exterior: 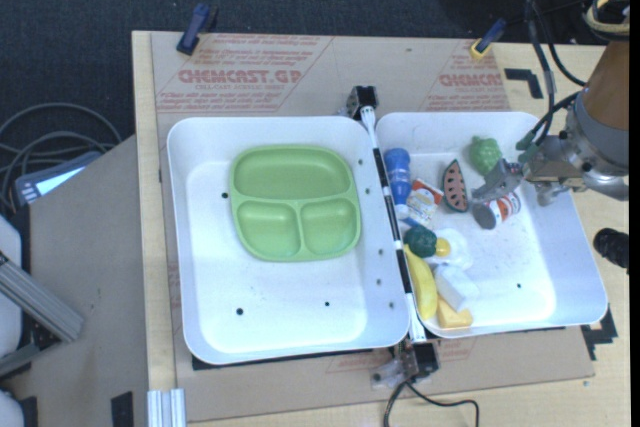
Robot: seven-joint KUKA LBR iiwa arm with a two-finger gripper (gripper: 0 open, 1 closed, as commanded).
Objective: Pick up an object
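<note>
Two shallow white bins side by side on a brown bench, split by a central divider (385, 215), taken here as the landmark for everything else. Left of the divider: the left bin (200, 315), holding a green three-compartment tray (295, 200) lying flat toward its far half. Right of the divider: the right bin (560, 285), cluttered along the divider side. Touching the divider near its far end, a blue bottle (397, 170). Just beside that, further from the divider, a watermelon-slice toy (456, 185), and beyond it a green leafy toy (485, 153). Midway along the divider, a dark green round item (420, 241) with a small yellow piece at its side. At the divider's near end, hugging it, a yellow banana (424, 287), with an orange-yellow block (455, 318) at its tip. Well right of the divider, reaching in from the bin's far-right side, the gripper (492, 195), fingers pointing down over a red-and-white can (506, 207) (partly hidden behind them). Cannot tell whether the fingers are spread or closed, nor whether anything sits between them.
</note>
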